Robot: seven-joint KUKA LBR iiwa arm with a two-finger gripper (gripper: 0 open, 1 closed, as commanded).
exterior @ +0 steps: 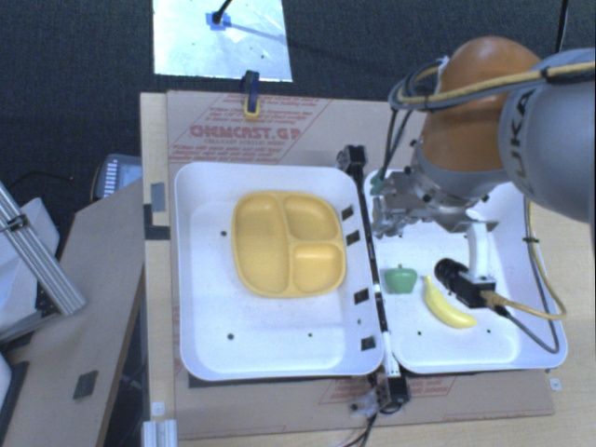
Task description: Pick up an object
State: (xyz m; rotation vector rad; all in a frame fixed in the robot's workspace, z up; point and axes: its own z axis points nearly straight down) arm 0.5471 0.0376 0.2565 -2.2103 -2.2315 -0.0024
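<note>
Banana (449, 306): right bin (521, 343), beside green block (400, 279).
Gripper (389, 214): above bin's left edge; open or shut, cannot tell.
Advice: centre over one object, descend straight, avoid the divider.

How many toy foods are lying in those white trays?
2, both in the right bin: a green pepper-like piece near the divider, and a yellow banana just right of it. The arm overhangs that bin's far part, so another may be hidden there.
</note>
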